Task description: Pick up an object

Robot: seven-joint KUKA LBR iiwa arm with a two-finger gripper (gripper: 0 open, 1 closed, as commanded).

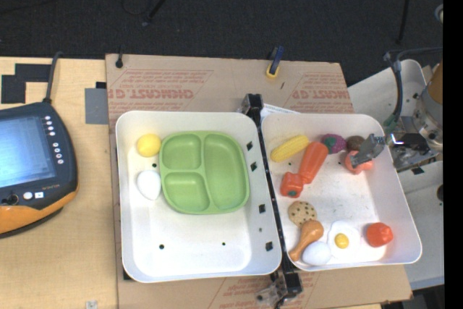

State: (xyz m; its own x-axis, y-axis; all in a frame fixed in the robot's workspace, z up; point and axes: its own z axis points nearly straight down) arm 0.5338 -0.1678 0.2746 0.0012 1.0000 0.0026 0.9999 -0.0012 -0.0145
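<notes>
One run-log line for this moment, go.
gripper at right bin far-right | over orange-grey toy | carrot, corn untouched | green tray left bin

Frame's right edge cuts off the arm (427, 94); end effector (373, 147) indistinct.

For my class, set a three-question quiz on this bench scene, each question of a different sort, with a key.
1. True or false: the green plate lies in the left bin.
2. Which lies nearest the carrot? A) corn B) tomato C) lemon
3. Fill in: the cookie lies in the ___ bin.

Key: 1 true; 2 A; 3 right.
</notes>
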